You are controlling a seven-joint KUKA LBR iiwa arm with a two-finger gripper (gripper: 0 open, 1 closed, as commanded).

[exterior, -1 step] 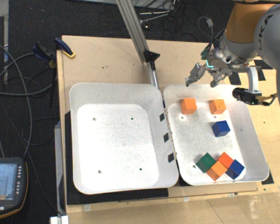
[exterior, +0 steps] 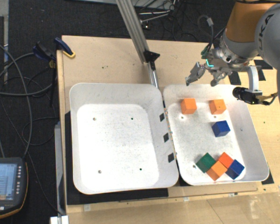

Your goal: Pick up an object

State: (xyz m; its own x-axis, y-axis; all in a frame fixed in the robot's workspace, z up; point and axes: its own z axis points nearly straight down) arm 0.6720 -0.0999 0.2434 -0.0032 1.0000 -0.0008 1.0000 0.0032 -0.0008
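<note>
The right bin (exterior: 252,139) holds several cubes. An orange cube (exterior: 188,105) and another orange cube (exterior: 217,106) lie near its far edge, with a blue cube (exterior: 220,128) just below them. At the near edge a green cube (exterior: 206,162), an orange cube (exterior: 220,166) and a blue cube (exterior: 234,169) huddle together. My gripper (exterior: 206,76) hangs above the bin's far rim, its two fingers spread open with nothing between them, clear of all cubes.
The left bin (exterior: 84,125) sits beside the right one. A slanted metal pole (exterior: 135,29) crosses the bench top toward the bins' divide. A blue clamp (exterior: 60,45) sits at the bench's far left corner.
</note>
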